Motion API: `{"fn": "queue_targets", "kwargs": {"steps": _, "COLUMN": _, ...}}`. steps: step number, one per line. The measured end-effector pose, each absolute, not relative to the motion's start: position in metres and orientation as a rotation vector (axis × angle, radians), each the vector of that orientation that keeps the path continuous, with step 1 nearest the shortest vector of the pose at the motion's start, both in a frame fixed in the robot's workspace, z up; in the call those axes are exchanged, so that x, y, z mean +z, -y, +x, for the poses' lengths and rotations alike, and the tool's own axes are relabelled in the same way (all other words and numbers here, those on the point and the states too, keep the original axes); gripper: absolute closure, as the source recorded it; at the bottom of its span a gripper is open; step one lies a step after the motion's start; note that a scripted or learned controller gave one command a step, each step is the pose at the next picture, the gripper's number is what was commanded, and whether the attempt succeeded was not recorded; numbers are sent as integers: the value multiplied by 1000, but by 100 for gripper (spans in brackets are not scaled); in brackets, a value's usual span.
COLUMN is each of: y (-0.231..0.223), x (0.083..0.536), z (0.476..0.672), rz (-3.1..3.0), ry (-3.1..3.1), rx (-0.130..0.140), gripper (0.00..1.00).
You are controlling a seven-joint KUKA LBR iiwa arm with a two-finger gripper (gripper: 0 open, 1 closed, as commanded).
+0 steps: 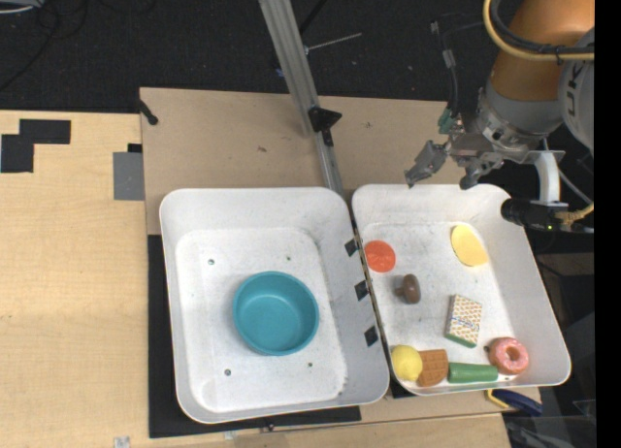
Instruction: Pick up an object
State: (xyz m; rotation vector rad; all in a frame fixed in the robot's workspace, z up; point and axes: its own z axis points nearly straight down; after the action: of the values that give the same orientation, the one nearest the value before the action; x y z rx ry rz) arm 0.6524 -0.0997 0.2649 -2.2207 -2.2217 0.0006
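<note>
While the grey arm (529, 97) with its glossy orange band reaches in from three o'clock, I see its hand (448, 170) poised over the far rim of the right bin (543, 291), at about twelve o'clock of that bin. Its two dark fingers (424, 165) point down and stand spread apart, with nothing between them.

Both bins are shallow white plastic trays with rounded corners and speckled floors, sitting side by side on the tan counter (223, 141). Near the centre of the left bin (184, 242) sits a smooth teal bowl (276, 312), round and open side up.

Candidates for picking all lie in the right bin. A flat orange disc (379, 257) sits at ten o'clock by the inner wall. Just beside it, toward the centre, is a small dark brown lump (409, 288). A pale yellow oval (469, 244), smooth and matte, lies at one o'clock, nearest the hand. A small rectangular packet (464, 320) with a printed pattern rests tilted near the centre; I cannot read any writing on it. Along the near edge, from seven to five o'clock, run a yellow ball (407, 363), a tan block (433, 367) touching it, a green elongated piece (472, 373) and a pink ring doughnut (507, 355).

A ribbed aluminium rail (291, 53) slants across the counter at twelve o'clock.
</note>
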Motion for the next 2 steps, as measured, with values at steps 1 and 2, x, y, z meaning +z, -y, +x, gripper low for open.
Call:
{"fn": "queue_targets", "kwargs": {"steps": 1, "y": 96, "x": 221, "z": 656, "rz": -2218, "ry": 2221, "rx": 4, "gripper": 0}}
{"fn": "queue_targets", "kwargs": {"steps": 2, "y": 100, "x": 178, "z": 655, "rz": -2219, "ry": 2220, "rx": 5, "gripper": 0}}
